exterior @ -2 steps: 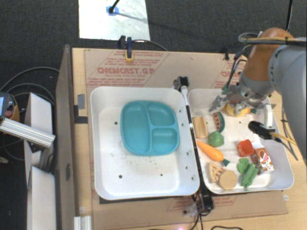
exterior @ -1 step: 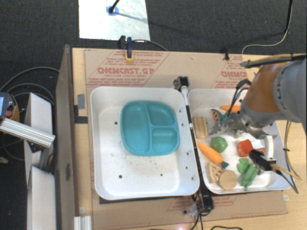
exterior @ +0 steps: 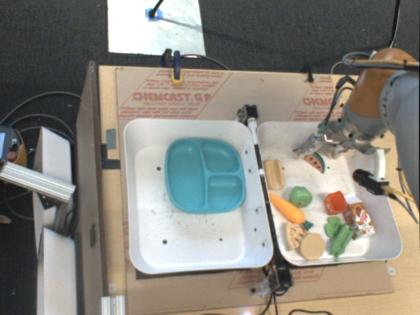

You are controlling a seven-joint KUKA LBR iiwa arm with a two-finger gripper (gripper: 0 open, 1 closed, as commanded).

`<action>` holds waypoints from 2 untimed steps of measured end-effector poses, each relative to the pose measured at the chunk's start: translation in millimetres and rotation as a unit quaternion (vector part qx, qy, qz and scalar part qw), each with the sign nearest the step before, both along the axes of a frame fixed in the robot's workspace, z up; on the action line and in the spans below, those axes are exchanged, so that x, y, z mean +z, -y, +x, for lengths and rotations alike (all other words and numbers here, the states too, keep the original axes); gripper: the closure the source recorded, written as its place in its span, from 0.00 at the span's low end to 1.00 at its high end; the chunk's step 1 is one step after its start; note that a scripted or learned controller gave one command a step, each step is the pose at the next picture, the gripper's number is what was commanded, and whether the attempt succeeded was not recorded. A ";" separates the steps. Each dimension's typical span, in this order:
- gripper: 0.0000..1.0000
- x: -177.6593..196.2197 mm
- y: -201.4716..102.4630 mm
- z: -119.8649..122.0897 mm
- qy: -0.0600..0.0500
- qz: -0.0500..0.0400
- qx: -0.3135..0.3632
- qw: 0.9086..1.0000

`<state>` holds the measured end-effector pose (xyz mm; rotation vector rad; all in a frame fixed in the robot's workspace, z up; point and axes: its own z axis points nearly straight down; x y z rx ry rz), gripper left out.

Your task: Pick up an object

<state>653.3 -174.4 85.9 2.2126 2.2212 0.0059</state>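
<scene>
My gripper [exterior: 321, 148] hangs low over the back of the right bin [exterior: 387, 245], its grey fingers spread open. A toy watermelon slice [exterior: 317, 161] lies right under the fingertips, not gripped. Further forward in the same bin lie a tan bread piece [exterior: 273, 174], a green ball [exterior: 300, 195], an orange carrot [exterior: 287, 208], a red block [exterior: 335, 202], a brown and white packet [exterior: 360, 219], green beans [exterior: 338, 235], a pizza wedge [exterior: 294, 232] and a round cookie [exterior: 312, 246].
The left bin [exterior: 141, 241] holds a teal divided plate [exterior: 204, 175]. A ridge [exterior: 260, 176] separates the two bins. The grey arm with its orange band [exterior: 384, 90] comes in from the upper right. A black fitting [exterior: 367, 179] sits at the right bin's right side.
</scene>
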 end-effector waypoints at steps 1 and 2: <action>0.00 -1.8 13.2 -77.0 -0.006 0.001 -0.003 1.000; 0.00 -0.4 -15.1 -14.4 0.000 0.000 0.002 1.000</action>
